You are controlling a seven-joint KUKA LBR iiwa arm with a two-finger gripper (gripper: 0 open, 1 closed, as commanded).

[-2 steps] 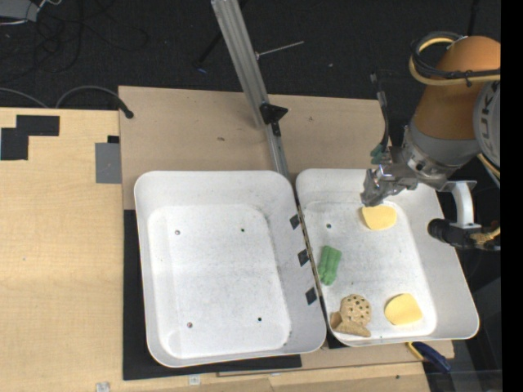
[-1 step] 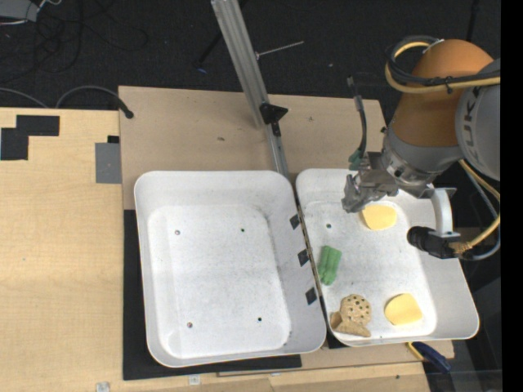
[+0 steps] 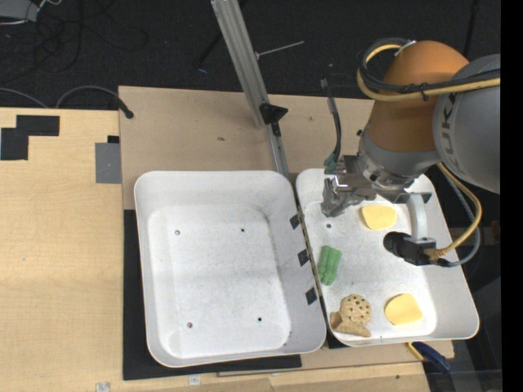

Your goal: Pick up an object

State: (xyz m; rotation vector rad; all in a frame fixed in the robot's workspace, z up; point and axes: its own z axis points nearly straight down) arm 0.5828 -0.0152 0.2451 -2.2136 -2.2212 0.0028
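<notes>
The approach step is shown: the gripper [image 3: 335, 196], its jaws' state not discernible, is poised in the right bin [image 3: 458, 317] above the green object [image 3: 329, 265], toward which a descent is judged necessary.

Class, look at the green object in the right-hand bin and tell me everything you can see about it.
The green object is small, oblong and matte, soft-looking, perhaps foam or plastic. It lies flat on the floor of the right bin, close to that bin's left wall, its long axis running roughly top to bottom in the view with a slight tilt. Nothing touches it apart from the bin floor. The gripper hangs above and beyond it, and a tan cookie-like piece lies nearer the camera.
</notes>
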